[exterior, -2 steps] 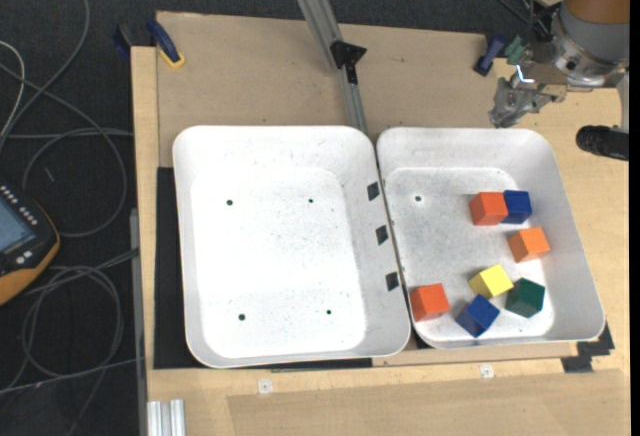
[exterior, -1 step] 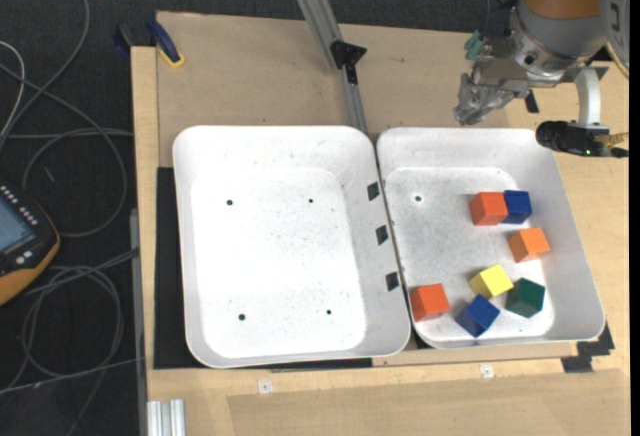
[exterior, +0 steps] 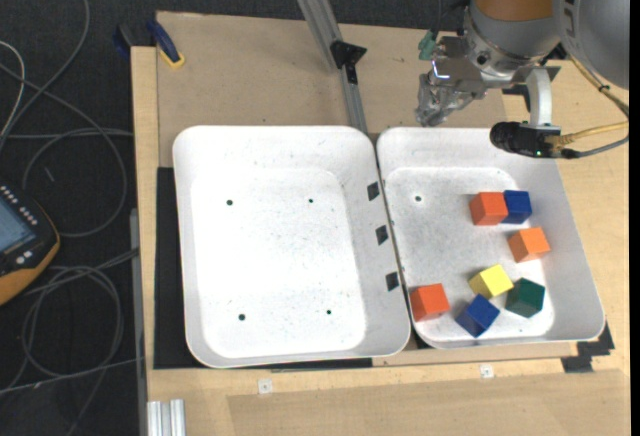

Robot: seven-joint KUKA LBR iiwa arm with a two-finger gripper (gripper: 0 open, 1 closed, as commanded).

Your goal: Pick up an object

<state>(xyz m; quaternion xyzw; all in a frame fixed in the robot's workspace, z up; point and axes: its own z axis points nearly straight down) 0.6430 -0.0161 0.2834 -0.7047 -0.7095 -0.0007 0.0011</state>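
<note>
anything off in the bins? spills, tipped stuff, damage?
Nothing stands out. All seven blocks sit inside the right bin: an orange block touching a blue block near the back, the rest loosely clustered toward the front. The claw hangs over the bench behind that bin.

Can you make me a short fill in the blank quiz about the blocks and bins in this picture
1. All the blocks lie in the ___ bin.
2. The number of blue blocks is ___.
3. The yellow block sits between the blue block and the ___ block nearest the front edge.
4. The gripper hangs above the bin's ___ rim.

Missing words: right; two; green; far
</note>
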